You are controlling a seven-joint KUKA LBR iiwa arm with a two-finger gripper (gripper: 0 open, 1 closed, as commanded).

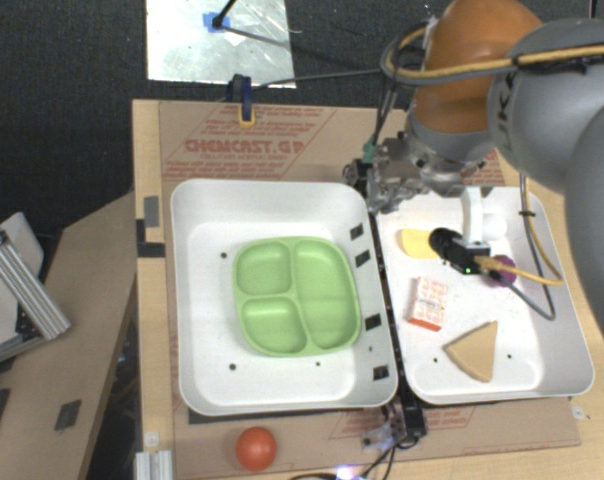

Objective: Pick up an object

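The gripper point(382, 183) hangs low over the far left corner of the right bin point(527, 373), close to the wall where the two bins meet. I cannot tell if it is open or closed, and I cannot see anything in it.

The things it could pick up all lie in that right bin. A flat yellow piece point(414, 242) is nearest, just in front of the gripper. A small red and white box point(429, 302) lies near the bin's left wall, about halfway down. A tan wedge point(474, 350) lies near the front edge, well apart from the gripper.

I think the gripper is low there because it is going for the yellow piece.

The left bin point(202, 268) has a green plate point(297, 298) with four little parts, lying flat in its middle. An orange ball point(255, 448) sits on the bench point(302, 438), outside the bins, by the left bin's front edge.
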